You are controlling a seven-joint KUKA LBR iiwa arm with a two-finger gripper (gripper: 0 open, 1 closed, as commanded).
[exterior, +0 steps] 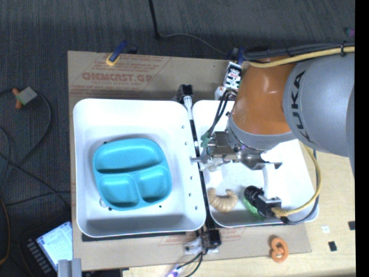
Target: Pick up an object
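Note:
A tan, ridged, crescent-shaped object lies near the front left corner of the right bin. A small green thing shows just right of it, partly covered by the robot's parts. My gripper hangs low over the left side of the right bin, close to the wall between the bins and a little behind the tan object. The wrist and the orange band hide much of the right bin. A blue divided plate lies in the left bin.
An orange ring lies on the bench in front of the right bin. A blue clamp sits on the board's back edge. Black clips hold the bins together at the back and front. Cables run across the floor at left.

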